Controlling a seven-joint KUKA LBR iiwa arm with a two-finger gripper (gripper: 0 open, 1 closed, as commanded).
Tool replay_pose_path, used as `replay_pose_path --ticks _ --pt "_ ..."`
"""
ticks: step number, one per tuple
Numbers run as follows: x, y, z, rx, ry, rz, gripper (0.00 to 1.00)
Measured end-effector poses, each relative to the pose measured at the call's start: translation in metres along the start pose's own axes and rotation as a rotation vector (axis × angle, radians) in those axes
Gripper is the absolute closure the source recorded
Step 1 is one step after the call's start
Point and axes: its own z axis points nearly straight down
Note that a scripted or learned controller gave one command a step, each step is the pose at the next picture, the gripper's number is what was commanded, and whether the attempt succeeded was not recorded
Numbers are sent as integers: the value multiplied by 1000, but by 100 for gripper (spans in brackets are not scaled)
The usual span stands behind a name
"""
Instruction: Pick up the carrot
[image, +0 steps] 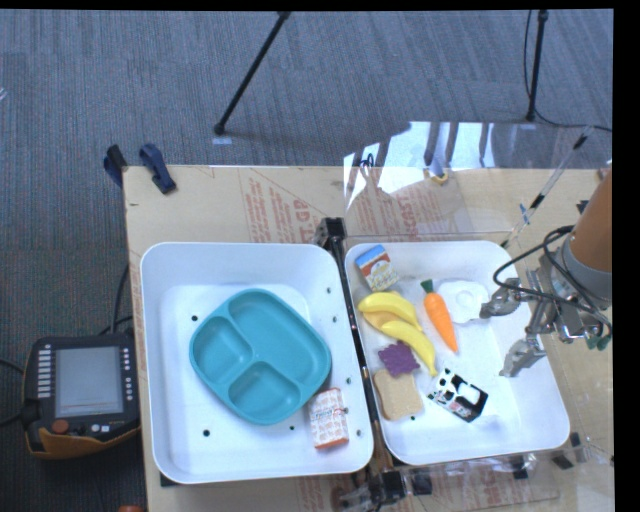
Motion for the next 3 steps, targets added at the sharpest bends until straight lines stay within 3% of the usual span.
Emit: replay_pose_path --ticks 1,2,3 --pt "-52 23 82 5 -14 -176 0" --pt "-54 26 72 5 -18 -183 100" --pt "-4 102 103 -5 6 -144 100"
